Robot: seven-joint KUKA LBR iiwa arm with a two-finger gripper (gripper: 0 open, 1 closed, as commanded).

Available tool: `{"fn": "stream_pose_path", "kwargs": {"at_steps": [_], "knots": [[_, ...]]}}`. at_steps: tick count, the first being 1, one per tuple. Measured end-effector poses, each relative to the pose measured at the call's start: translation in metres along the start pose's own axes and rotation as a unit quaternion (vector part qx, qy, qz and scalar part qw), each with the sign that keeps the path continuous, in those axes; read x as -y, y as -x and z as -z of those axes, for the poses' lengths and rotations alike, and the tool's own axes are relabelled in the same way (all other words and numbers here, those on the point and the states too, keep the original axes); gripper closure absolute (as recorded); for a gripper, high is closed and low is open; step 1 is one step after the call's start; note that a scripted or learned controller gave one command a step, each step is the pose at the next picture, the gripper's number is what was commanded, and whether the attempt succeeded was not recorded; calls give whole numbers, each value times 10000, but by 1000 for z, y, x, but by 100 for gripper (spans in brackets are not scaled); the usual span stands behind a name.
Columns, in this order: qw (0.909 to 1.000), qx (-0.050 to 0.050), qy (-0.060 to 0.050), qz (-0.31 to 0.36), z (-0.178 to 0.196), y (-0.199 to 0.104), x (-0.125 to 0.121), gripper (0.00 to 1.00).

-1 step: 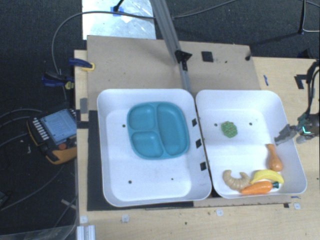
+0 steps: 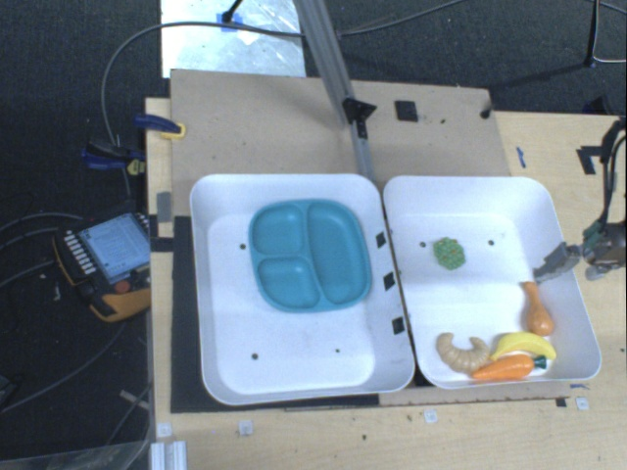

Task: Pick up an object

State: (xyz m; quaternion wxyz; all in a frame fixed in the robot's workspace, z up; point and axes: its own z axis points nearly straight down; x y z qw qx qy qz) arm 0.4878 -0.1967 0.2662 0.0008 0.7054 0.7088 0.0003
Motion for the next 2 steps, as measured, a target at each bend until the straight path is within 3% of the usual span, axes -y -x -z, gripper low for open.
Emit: {"fn": "stream_pose_path", "kwargs": {"at_steps": [2], "knots": [[10000, -6, -17, -22, -87, 2, -3, 0]]}}
